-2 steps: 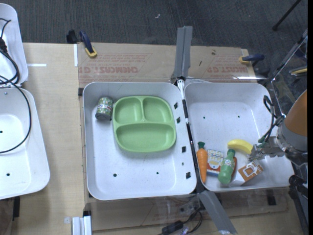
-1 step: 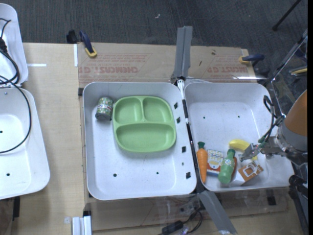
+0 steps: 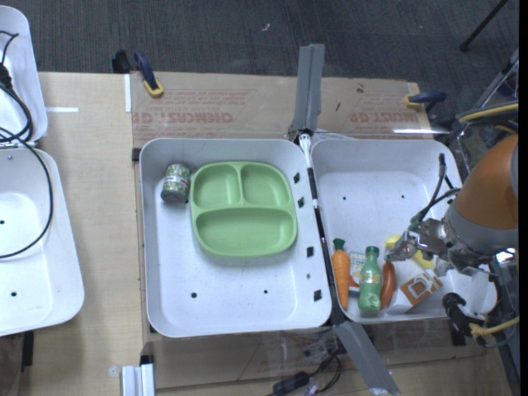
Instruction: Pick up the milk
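From my seat the wooden bench fills the frame, cardboard with upside-down red print I can't read along its top. The left bin has bare floor along its lower edge; a green plate sits upper centre, a can just left of it. The right bin is free in its upper half. The arm enters at right, its gripper low over the lower-right clutter; I cannot tell its state. The milk lies there, right of a bottle and carrot
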Controlling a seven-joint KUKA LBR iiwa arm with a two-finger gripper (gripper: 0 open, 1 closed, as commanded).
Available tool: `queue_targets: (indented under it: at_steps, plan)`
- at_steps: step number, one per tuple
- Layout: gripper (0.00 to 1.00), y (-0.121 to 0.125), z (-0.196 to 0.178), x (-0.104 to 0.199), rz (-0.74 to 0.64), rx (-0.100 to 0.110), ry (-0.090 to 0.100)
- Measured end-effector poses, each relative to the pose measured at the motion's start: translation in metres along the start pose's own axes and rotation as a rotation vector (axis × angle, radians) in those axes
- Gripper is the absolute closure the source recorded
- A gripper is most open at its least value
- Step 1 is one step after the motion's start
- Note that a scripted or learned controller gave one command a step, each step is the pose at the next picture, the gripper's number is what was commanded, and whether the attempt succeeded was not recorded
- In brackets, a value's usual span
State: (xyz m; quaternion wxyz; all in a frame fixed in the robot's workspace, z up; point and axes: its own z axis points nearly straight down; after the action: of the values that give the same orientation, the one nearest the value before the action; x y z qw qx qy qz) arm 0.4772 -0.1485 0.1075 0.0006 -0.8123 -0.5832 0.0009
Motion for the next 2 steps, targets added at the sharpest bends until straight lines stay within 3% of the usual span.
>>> queue_targets:
  at_steps: [1,2]
  plan:
    - [0.0,0.011,0.017,-0.036,0.189,0.002,0.0]
    - [0.0,0.019,-0.096,-0.055,0.202,0.0,-0.001]
